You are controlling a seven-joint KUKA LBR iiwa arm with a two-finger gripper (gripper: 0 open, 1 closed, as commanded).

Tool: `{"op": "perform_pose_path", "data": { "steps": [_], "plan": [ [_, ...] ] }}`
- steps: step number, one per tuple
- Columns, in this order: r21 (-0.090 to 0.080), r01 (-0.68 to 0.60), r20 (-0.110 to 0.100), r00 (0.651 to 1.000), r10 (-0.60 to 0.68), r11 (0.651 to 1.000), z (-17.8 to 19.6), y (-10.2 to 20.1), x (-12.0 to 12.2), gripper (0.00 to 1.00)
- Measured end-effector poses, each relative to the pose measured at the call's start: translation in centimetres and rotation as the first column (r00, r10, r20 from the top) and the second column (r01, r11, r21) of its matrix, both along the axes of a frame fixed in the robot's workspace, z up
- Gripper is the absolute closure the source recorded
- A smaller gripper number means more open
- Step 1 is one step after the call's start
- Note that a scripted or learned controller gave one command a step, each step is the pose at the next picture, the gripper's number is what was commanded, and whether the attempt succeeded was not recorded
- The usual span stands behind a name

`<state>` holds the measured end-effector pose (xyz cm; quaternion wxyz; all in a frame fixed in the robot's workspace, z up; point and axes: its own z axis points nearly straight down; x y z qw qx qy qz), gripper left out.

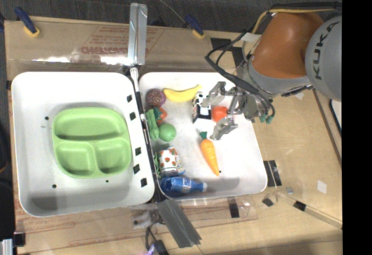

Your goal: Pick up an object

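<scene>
The gripper (219, 113), jaws closed on a small red object (218, 112) above the right bin (247, 158), seems mid-pickup; next, lifting clear.

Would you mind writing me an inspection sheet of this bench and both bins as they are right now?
Surface: bench bears two white bins side by side; cardboard beneath.
Job's things: right bin holds banana, carrot, blue bottle, patterned cup, green ball, dark round fruit.
Clutter: green divided tray in left bin.
Grippers: gripper low in right bin, a small red-orange object between its fingers.
Cables: black cables loop by the arm's wrist.
Surroundings: blue clamps on the bench's far edge; dark carpet.
</scene>
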<state>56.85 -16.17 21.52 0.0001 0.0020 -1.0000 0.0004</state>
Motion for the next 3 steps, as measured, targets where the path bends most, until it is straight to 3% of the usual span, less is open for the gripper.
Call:
{"op": "perform_pose_path", "data": {
  "steps": [1,2,3],
  "plan": [
    [0.000,0.021,0.002,1.000,-0.021,1.000,-12.2,-0.9,-2.6,0.00],
    [0.001,-0.066,0.000,0.998,0.066,0.998,-12.3,-2.1,-5.8,0.00],
    [0.000,-0.076,0.003,0.997,0.076,0.997,-11.2,-1.9,-5.5,1.00]
  ]
}}
